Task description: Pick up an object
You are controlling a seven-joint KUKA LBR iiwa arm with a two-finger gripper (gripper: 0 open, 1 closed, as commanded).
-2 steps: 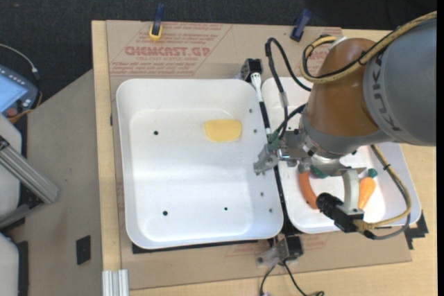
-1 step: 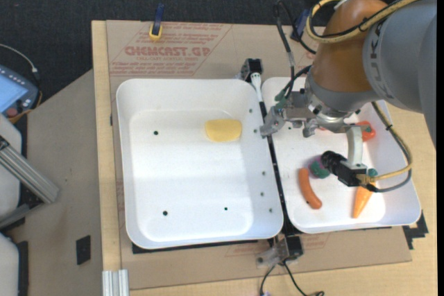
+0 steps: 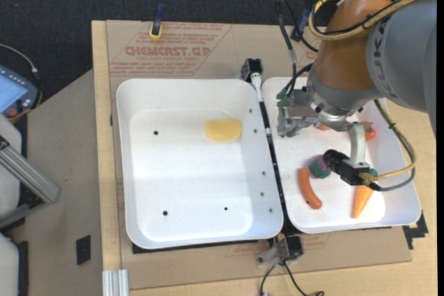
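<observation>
Gripper [image 3: 288, 125] low over right bin [image 3: 333, 217], beside its left wall, toward far edge. Open or closed: cannot tell. Orange sausage [image 3: 310, 188], purple-green lump [image 3: 319, 164] and carrot [image 3: 362, 202] lie apart from gripper, toward near edge. Yellow piece [image 3: 223, 129] in left bin [image 3: 180, 184], far half.

one fixed camera above the bench [image 3: 173, 45] looks down at a slant on both white bins [image 3: 180, 184].
</observation>
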